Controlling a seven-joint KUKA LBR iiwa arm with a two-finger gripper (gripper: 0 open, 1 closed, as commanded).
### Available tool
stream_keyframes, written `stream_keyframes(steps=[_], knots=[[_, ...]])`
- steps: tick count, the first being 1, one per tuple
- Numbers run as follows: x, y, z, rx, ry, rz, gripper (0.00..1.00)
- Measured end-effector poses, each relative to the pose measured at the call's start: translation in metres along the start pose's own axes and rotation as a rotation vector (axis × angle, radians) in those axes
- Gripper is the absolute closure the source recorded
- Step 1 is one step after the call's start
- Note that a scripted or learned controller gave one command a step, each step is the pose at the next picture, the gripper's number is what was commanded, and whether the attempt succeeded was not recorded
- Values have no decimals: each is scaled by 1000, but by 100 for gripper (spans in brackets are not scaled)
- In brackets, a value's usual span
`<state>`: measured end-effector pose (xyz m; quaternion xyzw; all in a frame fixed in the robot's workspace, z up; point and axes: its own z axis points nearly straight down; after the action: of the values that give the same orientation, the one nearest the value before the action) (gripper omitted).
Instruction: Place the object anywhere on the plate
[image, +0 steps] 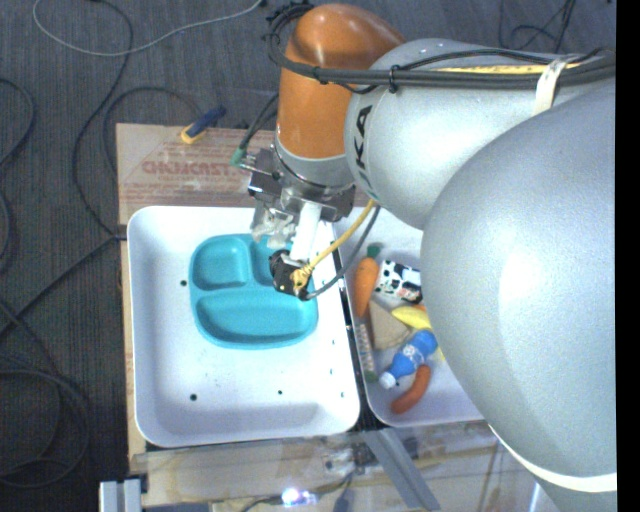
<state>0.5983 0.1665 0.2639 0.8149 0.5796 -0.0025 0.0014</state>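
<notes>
- Gripper (272, 228) hangs over the left bin (160, 330), above the upper right corner of the plate (245, 315).
- Gripper state: cannot tell if open or closed, its tip is hidden under the wrist. Nothing can be seen in its hold.
- Plate: blue, divided into compartments, flat on the left bin floor. Most of it is below and to the left of the gripper, and its visible compartments show plain blue.
- Cannot tell which toy is the task's object. All the loose toys lie in the right bin (440, 405), to the right of the gripper and lower in the view.
- Carrot (364, 285): orange with a green top, the closest toy to the gripper, just inside the right bin's left wall.
- Cow-patterned toy (400, 282): black and white, just right of the carrot.
- Yellow toy (412, 318): below the cow-patterned one.
- Beige wedge (385, 325): touching the yellow toy's left side.
- Blue-and-white bottle toy (408, 360): lower again, tilted.
- Red sausage (412, 388): farthest from the gripper, just beside the bottle toy.
- Cardboard sheet (180, 170) sticks out above and left of the gripper, behind the left bin, with a small blue-and-yellow tool (203, 122) at its top edge.
</notes>
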Motion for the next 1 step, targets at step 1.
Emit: stream_keyframes(steps=[1], knots=[[-28,-73,20,4,1,-37,100]])
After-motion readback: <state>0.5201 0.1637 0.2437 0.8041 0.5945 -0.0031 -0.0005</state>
